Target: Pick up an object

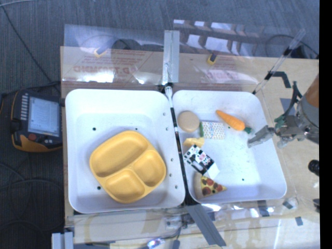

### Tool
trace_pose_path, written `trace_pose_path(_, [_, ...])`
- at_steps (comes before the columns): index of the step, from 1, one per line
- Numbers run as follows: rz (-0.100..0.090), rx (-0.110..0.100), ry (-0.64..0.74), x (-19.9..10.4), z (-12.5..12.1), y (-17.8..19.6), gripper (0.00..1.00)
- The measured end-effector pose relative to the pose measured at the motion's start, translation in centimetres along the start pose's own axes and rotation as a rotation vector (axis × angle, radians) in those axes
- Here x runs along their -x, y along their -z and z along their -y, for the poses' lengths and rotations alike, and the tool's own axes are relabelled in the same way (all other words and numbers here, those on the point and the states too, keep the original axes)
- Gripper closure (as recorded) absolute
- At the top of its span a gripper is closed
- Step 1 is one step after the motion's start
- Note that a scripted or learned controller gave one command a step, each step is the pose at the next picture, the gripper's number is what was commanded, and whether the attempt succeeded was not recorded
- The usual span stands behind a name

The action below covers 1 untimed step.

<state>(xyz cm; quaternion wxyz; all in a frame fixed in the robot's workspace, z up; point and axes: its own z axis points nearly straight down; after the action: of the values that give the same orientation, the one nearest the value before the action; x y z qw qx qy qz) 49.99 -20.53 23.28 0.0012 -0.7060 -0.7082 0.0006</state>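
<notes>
You are at the approach step: nothing has been lifted. The gripper (pixel 258 137) sits over the right edge of the right bin (pixel 270 183), well apart from the things it could take. From this angle you cannot tell how the jaws stand, and nothing visible sits between them.

Your candidates all lie in the left half of that bin. The carrot (pixel 231 120) is nearest the gripper, lying flat at a slant toward the back. Beside it is a small dotted packet (pixel 213 130), then a round tan disc (pixel 188 121) near the divider. Further forward are a yellow piece (pixel 194 142), a black-and-white patterned box (pixel 198 158) and a toy pizza slice (pixel 210 186) toward the front wall.

The left bin (pixel 83 113) holds a yellow divided plate (pixel 127 165).

For the next move, judge the carrot the easiest reach: carry the gripper left and back, line the jaws across its narrow width, then descend.

As for writing, reversed lettering shows on the cardboard (pixel 98 66) behind the bins, too faint to read. The handheld screen (pixel 35 119) left of the desk is unreadable too.
</notes>
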Motion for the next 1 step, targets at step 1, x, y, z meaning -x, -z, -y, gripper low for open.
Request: trace_pose_path(1, [0.0,0.0,-0.107,-0.58,-6.78,-2.91,0.0])
